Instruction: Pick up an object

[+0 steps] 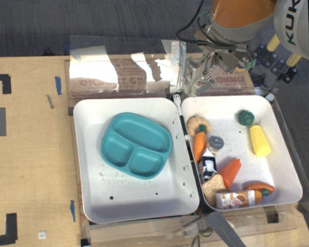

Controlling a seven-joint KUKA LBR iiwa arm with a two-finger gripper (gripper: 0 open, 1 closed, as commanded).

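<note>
Carrot lies well below, seemingly clear of claw.

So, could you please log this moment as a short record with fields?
left bin: holds a teal divided plate
right bin: toy carrot, yellow piece, dark green ball, orange piece, bottle lying at the near wall
gripper: above the bench behind the right bin's far left corner
held: nothing seen in the gripper

A yellow corn cob lies at right in the frame's right bin. An orange carrot lies along the bin's left wall.
</note>
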